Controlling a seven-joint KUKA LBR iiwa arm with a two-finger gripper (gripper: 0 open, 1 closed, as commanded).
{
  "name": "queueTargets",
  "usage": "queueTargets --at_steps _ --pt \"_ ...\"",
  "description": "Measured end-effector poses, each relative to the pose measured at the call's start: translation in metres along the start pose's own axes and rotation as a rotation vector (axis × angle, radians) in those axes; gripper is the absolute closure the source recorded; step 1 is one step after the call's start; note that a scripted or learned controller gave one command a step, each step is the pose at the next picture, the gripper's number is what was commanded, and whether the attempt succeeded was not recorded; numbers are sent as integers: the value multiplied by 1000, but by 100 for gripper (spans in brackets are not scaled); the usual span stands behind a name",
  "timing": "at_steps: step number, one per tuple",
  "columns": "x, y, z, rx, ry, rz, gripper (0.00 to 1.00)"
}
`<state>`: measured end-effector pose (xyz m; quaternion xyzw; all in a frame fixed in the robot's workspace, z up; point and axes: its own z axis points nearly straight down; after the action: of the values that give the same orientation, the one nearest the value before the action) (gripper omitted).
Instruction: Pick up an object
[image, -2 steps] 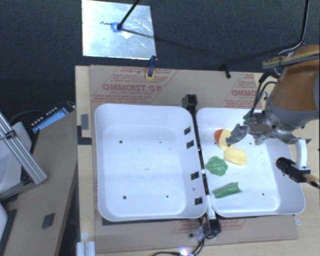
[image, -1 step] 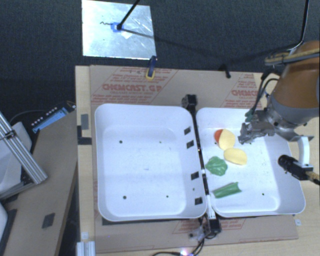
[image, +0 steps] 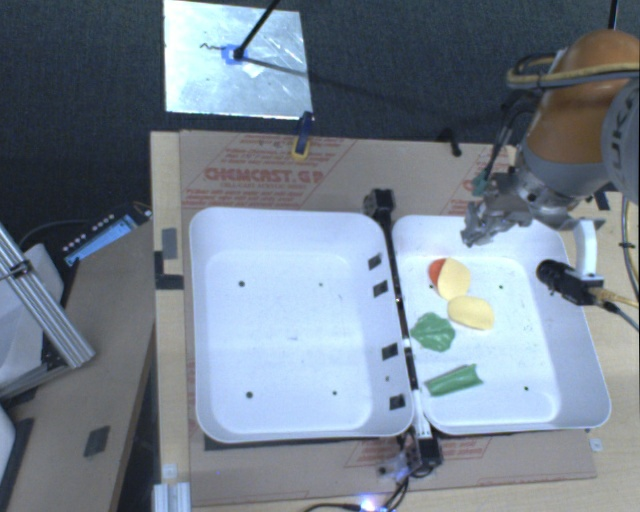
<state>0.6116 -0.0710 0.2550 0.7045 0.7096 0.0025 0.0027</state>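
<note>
Camera view: gripper hangs over the right bin's far edge, nothing seen in it.
Whether it is parted or closed I cannot tell. Four items sit mid-bin: red-yellow piece, yellow piece at its 5 o'clock, green leaf, green pod. Best to descend squarely on one item, clear of its neighbours.

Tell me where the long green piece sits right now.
The long green piece lies in the right bin, near its front edge, just below the rounder green piece and apart from the tool up at the bin's far side.
</note>
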Motion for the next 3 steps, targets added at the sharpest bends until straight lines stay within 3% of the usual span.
queueTargets --at_steps 1,2,3 --pt "65 2 -50 2 2 -2 100" --pt "165 -13 -89 2 4 -6 100" --pt "168 22 -105 2 1 1 100"
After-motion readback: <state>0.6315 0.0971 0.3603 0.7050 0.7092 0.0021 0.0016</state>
